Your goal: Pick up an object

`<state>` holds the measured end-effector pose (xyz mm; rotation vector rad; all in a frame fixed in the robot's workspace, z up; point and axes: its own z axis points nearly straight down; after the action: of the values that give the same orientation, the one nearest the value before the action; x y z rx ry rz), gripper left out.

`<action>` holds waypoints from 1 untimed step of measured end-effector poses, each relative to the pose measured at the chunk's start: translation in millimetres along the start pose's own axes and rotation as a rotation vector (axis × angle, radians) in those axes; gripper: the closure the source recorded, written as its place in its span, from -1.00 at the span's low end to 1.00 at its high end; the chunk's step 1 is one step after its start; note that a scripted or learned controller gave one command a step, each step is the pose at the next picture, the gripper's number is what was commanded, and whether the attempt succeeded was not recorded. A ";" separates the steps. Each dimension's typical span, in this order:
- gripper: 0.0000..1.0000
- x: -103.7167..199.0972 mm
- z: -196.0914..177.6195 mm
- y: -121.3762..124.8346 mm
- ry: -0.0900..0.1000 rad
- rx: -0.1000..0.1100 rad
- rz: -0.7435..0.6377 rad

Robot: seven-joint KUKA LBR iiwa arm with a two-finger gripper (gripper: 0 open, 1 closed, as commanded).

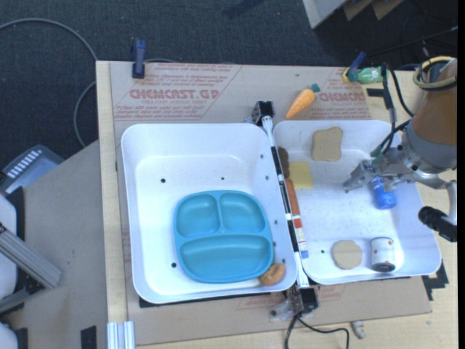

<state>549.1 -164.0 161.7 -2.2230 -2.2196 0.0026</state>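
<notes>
My gripper (373,179) hangs low over the right bin (407,264), near its right wall. A small blue object (383,195) lies just under and in front of it, partly covered by the gripper body; I cannot tell whether the two touch. Elsewhere in that bin are a tan toast slice (327,144), a yellow square (301,174), a round tan biscuit (347,254) and a small white can (382,254).
The left bin (145,158) holds a blue divided plate (224,235), with a brown bread piece (273,273) at its front right corner. An orange carrot (301,102) lies on the bench behind the bins. Black cables (389,97) run beside the arm.
</notes>
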 end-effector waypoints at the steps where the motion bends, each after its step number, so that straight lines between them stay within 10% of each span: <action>1: -1.00 -35.6 51.0 10.3 0.003 -0.006 -0.004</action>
<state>559.2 -199.7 110.7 -2.2203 -2.2252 -0.0075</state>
